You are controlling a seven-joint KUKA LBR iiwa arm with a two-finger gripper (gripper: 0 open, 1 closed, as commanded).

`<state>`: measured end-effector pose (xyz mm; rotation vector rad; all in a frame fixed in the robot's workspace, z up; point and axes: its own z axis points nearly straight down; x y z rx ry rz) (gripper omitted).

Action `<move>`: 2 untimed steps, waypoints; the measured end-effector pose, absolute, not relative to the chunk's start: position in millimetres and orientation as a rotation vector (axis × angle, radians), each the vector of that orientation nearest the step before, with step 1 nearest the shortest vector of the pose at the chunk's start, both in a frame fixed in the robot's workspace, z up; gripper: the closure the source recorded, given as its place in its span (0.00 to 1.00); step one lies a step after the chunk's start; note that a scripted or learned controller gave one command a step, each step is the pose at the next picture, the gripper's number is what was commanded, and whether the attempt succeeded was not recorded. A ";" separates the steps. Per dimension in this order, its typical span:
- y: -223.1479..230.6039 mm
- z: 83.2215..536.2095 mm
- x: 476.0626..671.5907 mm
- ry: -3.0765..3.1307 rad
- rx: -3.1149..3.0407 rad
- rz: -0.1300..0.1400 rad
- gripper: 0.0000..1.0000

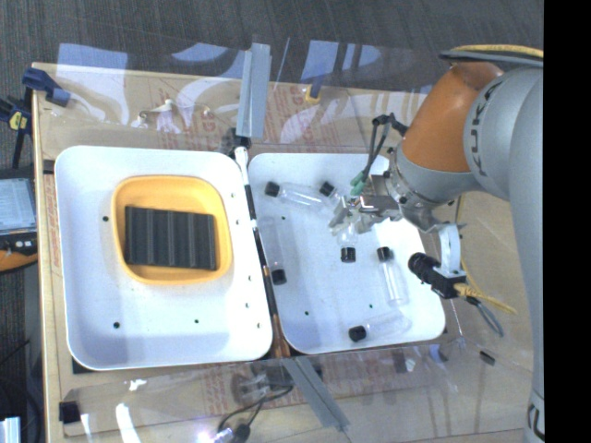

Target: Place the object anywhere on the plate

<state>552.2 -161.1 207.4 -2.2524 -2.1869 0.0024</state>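
Observation:
A yellow plate [166, 193] lies in the left white bin [83, 321], and a black ridged block [171, 238] rests on its middle. Several clear vials with black caps lie in the right white bin [323, 312]: one vial [297, 193] near the back, one vial [393, 280] at the right, one vial [374, 328] at the front. A loose black cap [347, 254] sits mid-bin. My gripper [351, 213] hangs low over the back right of this bin, just above the loose cap and right of the back vial. Nothing is visibly between its fingers.
Another vial [270, 252] lies along the right bin's left wall. The grey arm with its orange band [452, 123] covers the right bin's back right corner. Black cables and a fitting [429, 273] hang by the right wall. A metal rail [251, 90] stands behind the bins.

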 end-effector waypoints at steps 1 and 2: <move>-148.4 227.4 566.1 -2.426 -1.994 0.002 1.00; -125.7 273.9 593.6 -2.583 -1.786 0.002 1.00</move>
